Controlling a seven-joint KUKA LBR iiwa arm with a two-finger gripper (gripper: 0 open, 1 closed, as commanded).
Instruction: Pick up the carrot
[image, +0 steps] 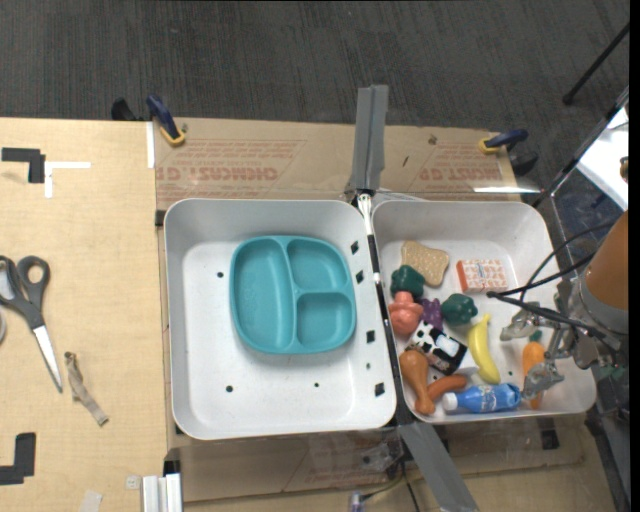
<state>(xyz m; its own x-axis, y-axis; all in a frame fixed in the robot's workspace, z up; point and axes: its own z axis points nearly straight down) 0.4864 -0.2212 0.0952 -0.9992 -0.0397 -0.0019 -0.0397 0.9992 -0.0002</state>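
- Carrot: small orange piece w/ darker lower end, right bin, near its right wall, front half. Lies just right of the banana, above the right end of the blue bottle. Appears to rest on the bin floor (judgement: not lifted).
- Gripper: at the carrot, reaching in from the right. Metal fingers sit around it, one above-left, one below; orange shows between them. Whether they are pressed shut on it or merely straddling it: can't tell, too small and cluttered w/ cables.
- Arm: orange band at right edge, low over the bin's right side.
- Other contents, right bin: toast slice, red-white packet, two green veg pieces, purple grapes, pinkish item, black-white item, drumstick.
- Left bin: teal divided plate, nothing on it.
- Bench, left: scissors, strap scrap.
- Progress (est.): approach done, gripper positioned on target. Remaining: confirm a firm close, then lift clear of the bin. Task not yet complete as far as visible.
- Risk note: banana and bottle crowd the carrot; a skewed close could nudge either.
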